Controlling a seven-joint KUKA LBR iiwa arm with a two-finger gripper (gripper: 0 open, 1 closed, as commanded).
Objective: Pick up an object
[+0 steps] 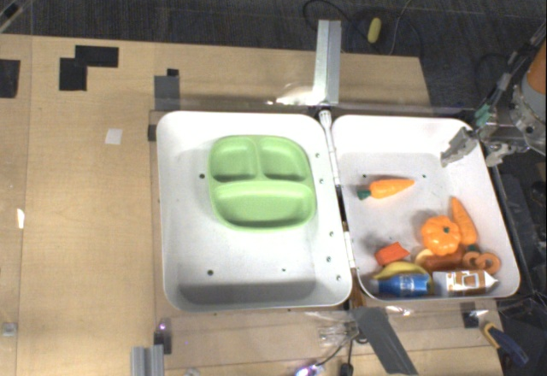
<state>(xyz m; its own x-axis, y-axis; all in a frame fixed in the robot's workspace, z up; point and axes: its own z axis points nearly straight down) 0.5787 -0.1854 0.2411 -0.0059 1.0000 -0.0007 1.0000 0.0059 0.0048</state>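
The right bin holds several toy foods. A carrot lies alone near its middle left. An orange pumpkin and a second carrot sit at the right. Along the front wall lie a red piece, a banana, a blue can, a small carton and a brown pretzel. My gripper hangs over the bin's far right corner, apart from all the items and above them, with nothing seen in it.
The left bin bears a green divided plate. A metal post stands behind the seam between the bins. Bare bin floor lies between the lone carrot and my gripper.
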